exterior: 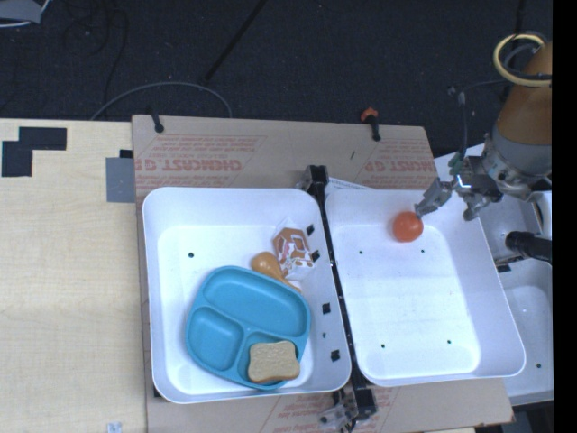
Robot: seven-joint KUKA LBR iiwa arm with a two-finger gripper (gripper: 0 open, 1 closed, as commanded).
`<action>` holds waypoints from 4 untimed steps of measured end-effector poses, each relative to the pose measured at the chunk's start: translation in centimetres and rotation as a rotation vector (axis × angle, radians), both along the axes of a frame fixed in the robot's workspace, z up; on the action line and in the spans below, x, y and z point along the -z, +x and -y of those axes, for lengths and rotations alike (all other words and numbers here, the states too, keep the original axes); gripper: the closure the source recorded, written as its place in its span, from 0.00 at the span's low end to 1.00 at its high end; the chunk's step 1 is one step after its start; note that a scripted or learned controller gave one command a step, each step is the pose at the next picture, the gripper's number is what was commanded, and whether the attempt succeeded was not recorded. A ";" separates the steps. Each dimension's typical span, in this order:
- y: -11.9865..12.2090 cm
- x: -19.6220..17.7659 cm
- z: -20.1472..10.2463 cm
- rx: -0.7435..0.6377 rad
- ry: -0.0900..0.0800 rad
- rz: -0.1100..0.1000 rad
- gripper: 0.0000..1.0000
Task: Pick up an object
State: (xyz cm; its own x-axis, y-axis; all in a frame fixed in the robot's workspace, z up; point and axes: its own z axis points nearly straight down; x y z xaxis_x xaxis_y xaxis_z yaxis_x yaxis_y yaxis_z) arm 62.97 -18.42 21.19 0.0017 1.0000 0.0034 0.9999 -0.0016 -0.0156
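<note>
Dark carpeted floor (270, 34) across top of frame, black cables (162, 88) trailing over it; pale wooden bench surface (63, 287) at left; brown cardboard sheet (270, 156) centre

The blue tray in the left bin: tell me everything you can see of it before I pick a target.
The blue tray is a smooth, plastic-looking divided plate with rounded corners and three compartments. It lies flat, turned at a slant, in the lower part of the left bin. A tan slice of bread sits in its lower right compartment. An orange object touches or overlaps its upper edge.
</note>
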 end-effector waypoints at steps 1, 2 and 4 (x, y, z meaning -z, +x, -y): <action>0.3 -0.8 0.0 -0.002 -0.003 0.013 0.00; -0.2 4.1 0.8 -0.002 -0.003 0.010 0.00; 0.2 12.6 0.5 -0.006 -0.003 0.011 0.00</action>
State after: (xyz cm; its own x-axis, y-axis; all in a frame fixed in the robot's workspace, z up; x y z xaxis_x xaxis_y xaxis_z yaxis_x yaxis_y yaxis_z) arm 63.13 -18.89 8.63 -0.0045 1.0000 0.0009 1.0000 0.0045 -0.0047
